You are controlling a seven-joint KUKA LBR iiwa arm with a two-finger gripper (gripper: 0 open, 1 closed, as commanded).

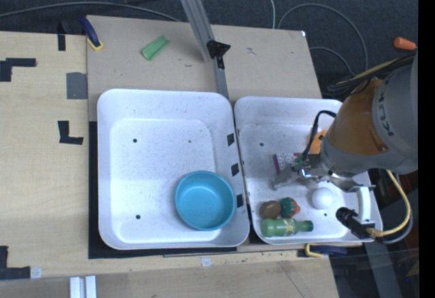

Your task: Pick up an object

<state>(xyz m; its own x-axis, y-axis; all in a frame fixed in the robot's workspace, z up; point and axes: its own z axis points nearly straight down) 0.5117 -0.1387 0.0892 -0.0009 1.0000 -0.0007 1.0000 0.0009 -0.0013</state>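
The gripper [285,174] hangs low in the right bin [262,116], but I cannot tell its state. The likeliest targets lie near the bin's front edge: a white ball [322,197], a brown and green piece [280,207] and a green bottle [285,226]. They crowd together, so a clean descent on the ball suits best; the blue bowl [204,199] sits apart in the left bin [136,109].

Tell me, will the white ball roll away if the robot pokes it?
Probably yes. The white ball looks round and smooth, so a nudge would likely send it rolling across the right bin. It might slip out of a pinch too. The little green bottle lying nearby could stop it.
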